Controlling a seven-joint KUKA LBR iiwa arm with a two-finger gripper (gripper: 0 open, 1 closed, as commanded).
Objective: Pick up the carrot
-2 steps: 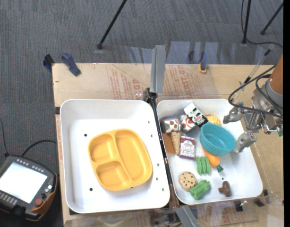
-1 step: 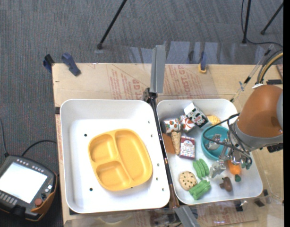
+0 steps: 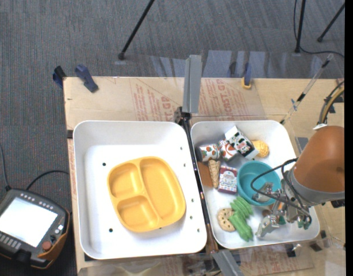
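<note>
Nearest the front edge of the right bin (image 3: 307,234), the gripper (image 3: 272,222) sits low over the bin's front-right corner, with cables looped around it and the arm's orange band (image 3: 321,160) above. From this angle I can't tell whether the claw is apart or together, and nothing is visibly in it. Just left of it are green pea pods (image 3: 241,216), then a round cookie (image 3: 225,219).

Further back is a teal bowl (image 3: 258,180), with a small red box (image 3: 227,178) just beside it. Left of the box, near the bin's left wall, is a tapered orange-tan piece that I take for the carrot (image 3: 213,173), though it's small and not v. clear. It's well apart from the gripper.

At the far end are printed cartons (image 3: 225,147) and a yellow corn-like item (image 3: 260,149). The left bin (image 3: 87,154) holds a yellow divided plate (image 3: 146,193).

Risks, as I judge them:
- The gripper is on the wrong side of the bin, so the path across to the carrot passes over the pods, bowl & box, and a low pass could knock them.
- The carrot is hemmed in by the wall and the box, so there's not much room to straddle it. The claw could land on the box or the bin rim instead.
- The tapered shape may squirt out when squeezed.
- The cables could snag on the bowl.
</note>
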